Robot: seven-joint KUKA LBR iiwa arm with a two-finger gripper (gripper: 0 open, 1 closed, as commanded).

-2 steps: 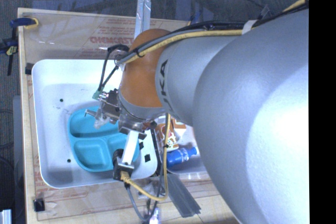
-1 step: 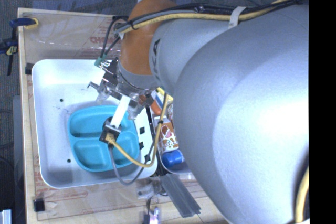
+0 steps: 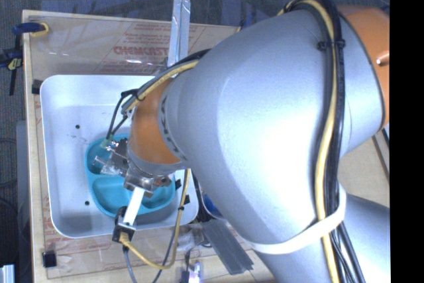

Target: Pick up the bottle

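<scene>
in the left white bin [image 3: 59, 116], blue bottle [image 3: 106, 192] beneath the wrist, fingers [image 3: 116, 162] over it, grip state unclear

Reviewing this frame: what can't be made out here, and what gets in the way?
- Gripper: camera view, low in the left white bin; the wrist covers its fingers, so open or shut is unclear.
- Bright blue plastic object: the wrist hides much of it, so its shape is uncertain.
- Right white bin: the large grey arm covers nearly all of it.

dim, bluish light — soft, slightly blurred.
</scene>
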